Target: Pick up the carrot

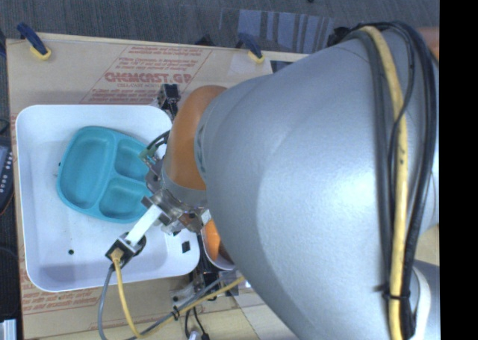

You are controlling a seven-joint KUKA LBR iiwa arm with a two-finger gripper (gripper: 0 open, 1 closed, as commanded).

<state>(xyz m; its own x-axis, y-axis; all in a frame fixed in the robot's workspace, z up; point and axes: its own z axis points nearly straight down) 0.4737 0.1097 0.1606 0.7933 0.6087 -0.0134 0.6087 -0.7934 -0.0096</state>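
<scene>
Probably still early: gripper (168, 208) buried under the arm (314, 181), can't tell its state. Orange bit just right of it, maybe the carrot (211, 240). Blue tray (93, 170) off left. Nothing visibly grabbed.

Blue divided tray (97, 174) in white bin (37, 204)

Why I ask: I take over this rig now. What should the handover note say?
Claw: low at the left bin's right edge, under the arm; grip state can't be told.
Carrot: probably the orange bit just right of that bin, mostly hidden by the arm.
Plate: in the left bin.
Done: no pickup visible.
Left: grasp and lift.
</scene>
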